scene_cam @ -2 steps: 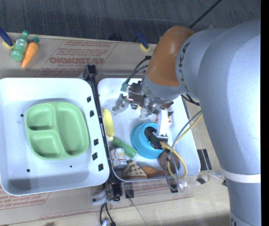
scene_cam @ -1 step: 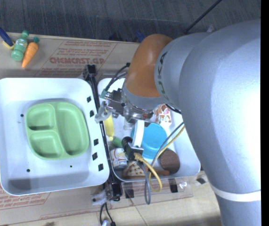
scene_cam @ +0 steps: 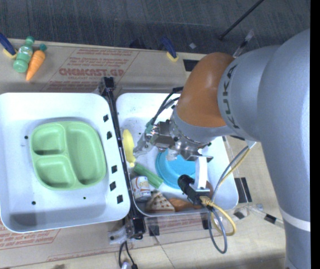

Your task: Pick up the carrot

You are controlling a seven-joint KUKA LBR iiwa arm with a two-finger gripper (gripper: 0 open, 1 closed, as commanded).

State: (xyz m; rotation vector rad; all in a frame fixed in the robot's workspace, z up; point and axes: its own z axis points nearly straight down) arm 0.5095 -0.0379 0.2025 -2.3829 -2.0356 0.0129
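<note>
Over the right bin (scene_cam: 140, 98), the gripper (scene_cam: 168, 142) hangs low under the orange-banded wrist, which hides it, so I cannot tell whether it stands apart or together; nothing shows held in it. Just below it lie a blue dish (scene_cam: 170, 174) and a yellow piece (scene_cam: 128, 144), with small clutter along the bin's near rim.

The carrot (scene_cam: 35, 65) is well away from the tool: beyond the left bin (scene_cam: 8, 102) and its green tray (scene_cam: 67, 153), out on the cardboard (scene_cam: 92, 66) at the far corner. It lies tilted, leaf end away from the gripper, touching or just beside a green bottle (scene_cam: 22, 58).

To do this step well, I judge the tool should first rise straight out of the bin, clear of the clipped rims (scene_cam: 115, 150) between the bins, then cross high over the tray. It should come down on the carrot's thick upper body, closing across its width, from the side facing the tool, since the bottle crowds the other side.

Open room: the cardboard on the gripper's side of the carrot is bare. Edges to mind: the left bin's far rim close by, a blue clamp (scene_cam: 4, 43) beyond the bottle, and the bench edge behind it. The reach looks long, so a shallow, slipping grasp is the likely fault
</note>
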